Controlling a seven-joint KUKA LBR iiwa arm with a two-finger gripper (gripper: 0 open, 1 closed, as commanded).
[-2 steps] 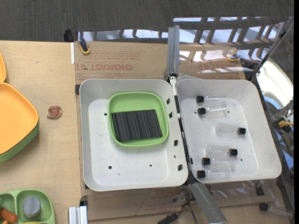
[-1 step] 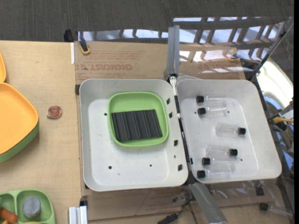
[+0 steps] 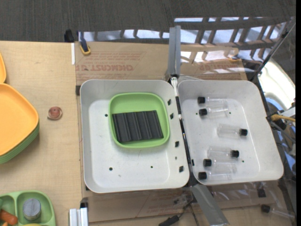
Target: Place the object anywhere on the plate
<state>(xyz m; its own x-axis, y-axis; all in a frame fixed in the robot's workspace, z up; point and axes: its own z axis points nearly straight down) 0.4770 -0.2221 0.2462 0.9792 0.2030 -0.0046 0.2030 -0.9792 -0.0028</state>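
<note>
1. You have two white bins side by side on the tabletop point(image 3: 51, 79); the left bin point(image 3: 94, 164) holds the green plate point(image 3: 138, 102), the right bin point(image 3: 263, 164) holds the objects.
2. Look at the plate: a dark ribbed mat point(image 3: 137, 125) lies flat on it, covering most of its middle. Judging from that, it is there to give a non-slip landing spot, so a round thing would not roll off.
3. The task's things are the clear vials with black caps, six or so, lying on their sides and scattered across the right bin: two near the top point(image 3: 214, 102), one at mid-right point(image 3: 233, 131), three lower down point(image 3: 221, 152). None is on the plate, so the task looks unstarted.
4. The end effector's state: you cannot tell from this view.
5. Expect trouble gripping: the vials are transparent, lie flat and will likely roll.
6. Orange plates point(image 3: 14, 121) sit at the tabletop's left, well apart from the bins.
</note>
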